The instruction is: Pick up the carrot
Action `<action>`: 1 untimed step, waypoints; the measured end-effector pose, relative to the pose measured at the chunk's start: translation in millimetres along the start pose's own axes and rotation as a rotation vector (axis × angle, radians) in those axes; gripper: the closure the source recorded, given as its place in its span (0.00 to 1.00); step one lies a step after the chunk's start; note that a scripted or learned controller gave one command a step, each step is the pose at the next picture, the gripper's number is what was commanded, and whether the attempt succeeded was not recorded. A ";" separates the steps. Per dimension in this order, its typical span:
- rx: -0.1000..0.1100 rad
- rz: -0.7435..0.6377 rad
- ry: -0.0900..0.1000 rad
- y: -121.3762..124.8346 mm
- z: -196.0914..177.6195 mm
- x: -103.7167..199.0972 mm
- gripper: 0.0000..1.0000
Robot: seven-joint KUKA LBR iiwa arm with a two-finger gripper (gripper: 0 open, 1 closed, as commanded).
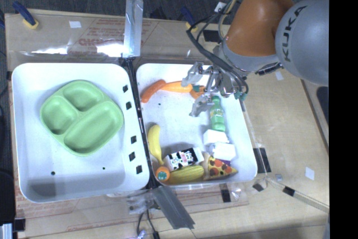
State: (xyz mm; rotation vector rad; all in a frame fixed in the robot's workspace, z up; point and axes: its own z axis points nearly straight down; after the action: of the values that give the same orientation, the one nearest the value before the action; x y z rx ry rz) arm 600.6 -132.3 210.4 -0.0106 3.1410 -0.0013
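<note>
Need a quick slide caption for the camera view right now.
Gripper poised over the carrot's right end in the right bin; green plate sits in the left bin.

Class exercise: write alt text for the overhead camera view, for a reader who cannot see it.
A grey and orange robot arm reaches from the right, its gripper just above the right end of an orange carrot in the right white bin. Nearer the camera lie a banana and other toys; the left bin holds a green divided plate.

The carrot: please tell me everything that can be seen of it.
The carrot is orange, smooth and plastic-looking, probably a toy. It lies flat on the floor of the right bin, near the far wall, with its curved left end close to the divider. Its right end reaches the gripper, whose metal parts cover it there. Whether they touch is unclear.
</note>
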 end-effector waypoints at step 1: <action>-0.001 0.213 -0.007 -38.1 103.7 -35.5 0.00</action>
State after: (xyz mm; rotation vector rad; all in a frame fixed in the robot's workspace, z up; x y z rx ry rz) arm 636.4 -170.2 106.7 0.3226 3.1178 -0.0002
